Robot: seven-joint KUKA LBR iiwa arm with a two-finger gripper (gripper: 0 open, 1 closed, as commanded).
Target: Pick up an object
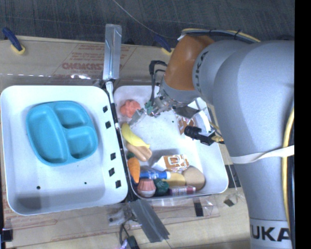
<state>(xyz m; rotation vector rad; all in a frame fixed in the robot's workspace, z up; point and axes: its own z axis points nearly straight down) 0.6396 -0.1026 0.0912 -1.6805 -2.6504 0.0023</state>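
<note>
My gripper (143,111) reaches down into the back left part of the right bin (216,166), beside a pinkish-orange round object (128,108) in the bin's far left corner. The fingertips sit just right of that object, touching or nearly touching it; nothing shows between them. Along the bin's left wall lie a yellow banana (129,135), a tan hot dog bun (140,152) and an orange carrot (133,169). Toward the bin's front are a snack packet (175,162), a blue-capped tube (156,175), a beige potato-like item (194,177) and a red-white round item (146,187).
The left bin (15,154) holds a blue divided plate (62,131). A metal bar (111,51) stands upright between the bins at the back. My arm's bulky grey body (249,102) covers the right bin's right side. A small wrapped item (189,124) lies under the wrist.
</note>
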